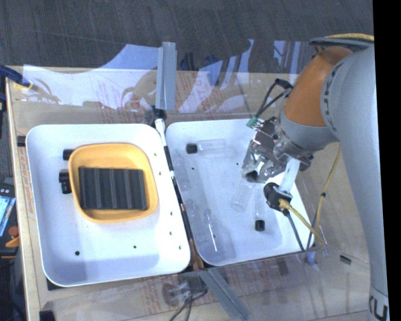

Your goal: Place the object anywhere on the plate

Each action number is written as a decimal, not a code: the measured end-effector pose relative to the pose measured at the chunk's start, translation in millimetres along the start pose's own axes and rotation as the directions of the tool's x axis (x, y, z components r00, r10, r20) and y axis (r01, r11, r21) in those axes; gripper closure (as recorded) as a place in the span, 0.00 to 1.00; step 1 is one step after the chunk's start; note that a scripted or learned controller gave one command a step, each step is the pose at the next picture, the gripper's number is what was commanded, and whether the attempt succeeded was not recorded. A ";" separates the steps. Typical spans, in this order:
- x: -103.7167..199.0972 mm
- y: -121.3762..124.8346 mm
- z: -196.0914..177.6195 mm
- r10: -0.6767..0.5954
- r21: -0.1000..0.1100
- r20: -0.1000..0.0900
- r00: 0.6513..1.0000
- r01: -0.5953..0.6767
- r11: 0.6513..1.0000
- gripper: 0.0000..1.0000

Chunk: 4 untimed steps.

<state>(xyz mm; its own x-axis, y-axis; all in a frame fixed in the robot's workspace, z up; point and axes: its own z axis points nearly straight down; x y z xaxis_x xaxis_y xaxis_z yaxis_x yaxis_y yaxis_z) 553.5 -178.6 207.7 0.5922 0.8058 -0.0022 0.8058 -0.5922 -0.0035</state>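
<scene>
The yellow plate [110,156] lies in the left bin [51,245] with a dark ridged insert [113,188] across its middle. Several clear plastic vials lie in the right bin [225,252]. One vial with a black cap [203,147] is near the bin's far edge. A second vial [241,198] lies mid-bin, and a third vial [209,230] lies near the front left. My gripper [256,170] hangs low over the right bin, just above and right of the mid-bin vial. Its tip is hard to make out against the clear plastic.
A small black cap [259,224] sits near the right bin's front. Two black blocks [65,180] sit left of the plate. A yellow cable [304,221] trails from the wrist over the right bin's rim. The two bins meet along a raised divider [175,191].
</scene>
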 end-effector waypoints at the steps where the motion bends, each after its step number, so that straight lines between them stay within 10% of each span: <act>1: 63.3 -60.7 -11.0 -0.177 0.004 0.000 0.984 0.177 0.984 1.00; 2: 138.4 -67.2 -20.7 -0.335 -0.001 0.000 0.942 0.335 0.942 1.00; 3: 164.7 -88.5 6.3 -0.588 0.003 0.000 0.809 0.588 0.809 1.00; 4: 164.5 -88.2 6.1 -0.588 0.002 0.000 0.809 0.588 0.809 0.00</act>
